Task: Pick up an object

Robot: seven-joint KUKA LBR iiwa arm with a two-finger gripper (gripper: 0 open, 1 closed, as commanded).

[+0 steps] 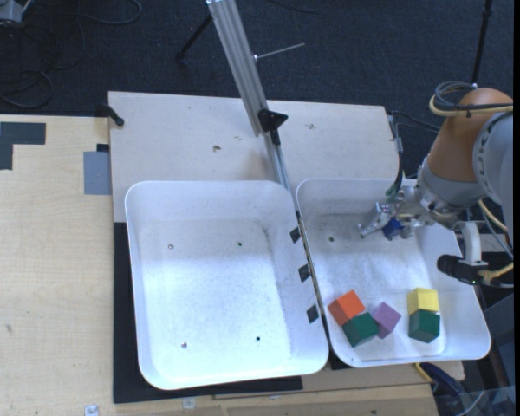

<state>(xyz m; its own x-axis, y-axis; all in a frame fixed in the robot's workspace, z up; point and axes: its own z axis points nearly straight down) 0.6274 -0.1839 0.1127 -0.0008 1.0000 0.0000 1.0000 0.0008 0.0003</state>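
Observation:
My gripper (377,224) hangs low over the back of the right bin (329,199), reaching in from the right under the orange-banded wrist. A small blue patch (392,227) shows at the gripper, and I cannot tell whether it is a block or part of the tool. Along the bin's front lie an orange block (347,304), a dark green block (360,328) and a purple block (386,318), packed close together. To their right a yellow block (423,300) sits just behind a second green block (424,325).
The left bin (147,232) stands beside the right one, with black clips (300,251) along the shared rim. A slanted aluminium post (243,68) rises behind the bins. Cables (468,271) hang by the arm at the right.

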